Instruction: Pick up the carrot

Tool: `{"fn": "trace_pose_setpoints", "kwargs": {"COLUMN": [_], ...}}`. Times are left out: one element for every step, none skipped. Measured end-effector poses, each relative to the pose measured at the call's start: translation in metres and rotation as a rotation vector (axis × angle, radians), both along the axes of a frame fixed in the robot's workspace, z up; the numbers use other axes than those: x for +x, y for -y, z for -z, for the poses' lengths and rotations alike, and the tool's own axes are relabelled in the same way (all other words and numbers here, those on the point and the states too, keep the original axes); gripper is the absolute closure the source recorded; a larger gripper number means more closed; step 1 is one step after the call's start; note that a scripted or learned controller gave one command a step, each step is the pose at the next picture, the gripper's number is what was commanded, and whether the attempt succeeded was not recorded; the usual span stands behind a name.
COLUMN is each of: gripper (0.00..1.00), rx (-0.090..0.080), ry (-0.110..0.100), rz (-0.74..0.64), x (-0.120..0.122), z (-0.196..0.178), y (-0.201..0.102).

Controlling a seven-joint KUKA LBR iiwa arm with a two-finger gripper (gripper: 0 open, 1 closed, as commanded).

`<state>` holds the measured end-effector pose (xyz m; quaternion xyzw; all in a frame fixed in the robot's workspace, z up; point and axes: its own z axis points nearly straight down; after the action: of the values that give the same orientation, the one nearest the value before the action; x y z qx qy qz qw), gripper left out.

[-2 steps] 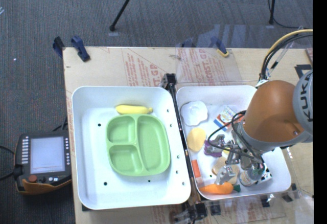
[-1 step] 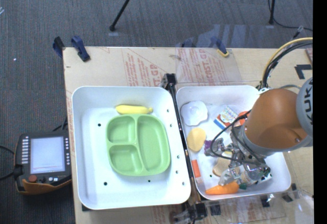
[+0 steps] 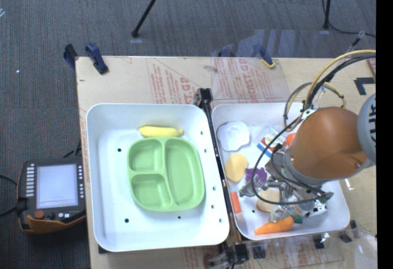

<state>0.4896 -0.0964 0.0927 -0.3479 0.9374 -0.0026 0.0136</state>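
Dark carpet surrounds a cardboard-topped bench (image 3: 245,74), and we take the green divided plate (image 3: 166,174) as our landmark. Far to its left, off the bench, sits a teach pendant (image 3: 54,191). The plate lies in the left bin (image 3: 98,139), with a yellow banana (image 3: 161,132) just beyond its far edge.

To the right of the plate, past the divider, the right bin (image 3: 341,215) holds a white cup-shaped item (image 3: 234,134), a pale yellow lemon-like piece (image 3: 236,167) and a small orange stick (image 3: 235,202) along the near left wall. The carrot (image 3: 274,226) lies further right and nearer the camera than the plate, flat against the bin's front wall, its green top pointing right.

The gripper (image 3: 287,199) hangs among the clutter just above the carrot in the view, beneath the orange wrist band (image 3: 325,144). We cannot tell how its fingers stand, as the wrist and cables mask them; nothing is seen held.

We judge the carrot a light, rigid, smooth toy, liable to slip or roll. The thick middle of the orange body offers the best hold, taken across its width; the nearby wall may crowd one finger.
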Motion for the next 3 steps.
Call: {"fn": "trace_pose_setpoints", "kwargs": {"gripper": [0.00, 0.00, 0.00], "rx": [-0.009, -0.009, 0.014], "ry": [-0.017, -0.020, -0.014], "rz": [-0.547, -0.750, -0.630], "x": [-0.004, -0.013, -0.009], "z": [0.004, 0.005, 0.005], "y": [0.022, 0.078, 0.096]}}
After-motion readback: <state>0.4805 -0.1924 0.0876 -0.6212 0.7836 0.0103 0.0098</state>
